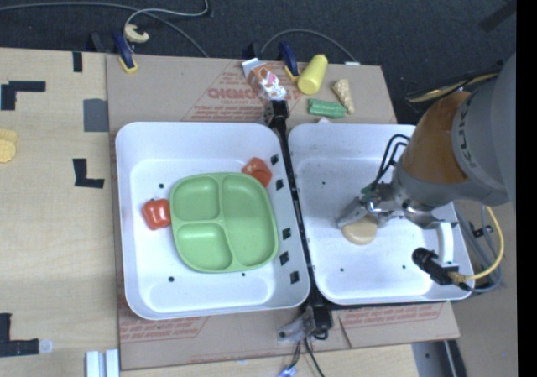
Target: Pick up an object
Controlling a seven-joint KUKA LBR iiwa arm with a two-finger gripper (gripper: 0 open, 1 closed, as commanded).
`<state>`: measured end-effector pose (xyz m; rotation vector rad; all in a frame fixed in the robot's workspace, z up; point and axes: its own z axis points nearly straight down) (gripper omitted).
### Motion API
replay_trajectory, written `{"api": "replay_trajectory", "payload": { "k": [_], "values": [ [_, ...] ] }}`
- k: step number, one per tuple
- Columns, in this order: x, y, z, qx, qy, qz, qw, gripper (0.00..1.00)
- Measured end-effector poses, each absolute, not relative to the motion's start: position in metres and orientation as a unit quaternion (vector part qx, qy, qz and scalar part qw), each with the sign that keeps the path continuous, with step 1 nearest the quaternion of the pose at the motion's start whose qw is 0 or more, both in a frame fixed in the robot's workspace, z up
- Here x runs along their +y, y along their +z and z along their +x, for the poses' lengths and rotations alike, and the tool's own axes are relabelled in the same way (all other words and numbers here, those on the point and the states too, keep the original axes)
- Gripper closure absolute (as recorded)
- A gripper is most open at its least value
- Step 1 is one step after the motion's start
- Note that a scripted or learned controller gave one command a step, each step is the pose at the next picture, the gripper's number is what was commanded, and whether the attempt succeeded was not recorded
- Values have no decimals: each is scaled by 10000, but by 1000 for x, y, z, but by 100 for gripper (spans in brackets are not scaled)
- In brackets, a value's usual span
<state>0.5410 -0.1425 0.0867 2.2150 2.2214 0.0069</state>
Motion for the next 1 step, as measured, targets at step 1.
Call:
{"api": "replay_trajectory", "payload": {
  "k": [1],
  "values": [
    [-82,185,553,7080,5,7062,5,100]
  ]
}}
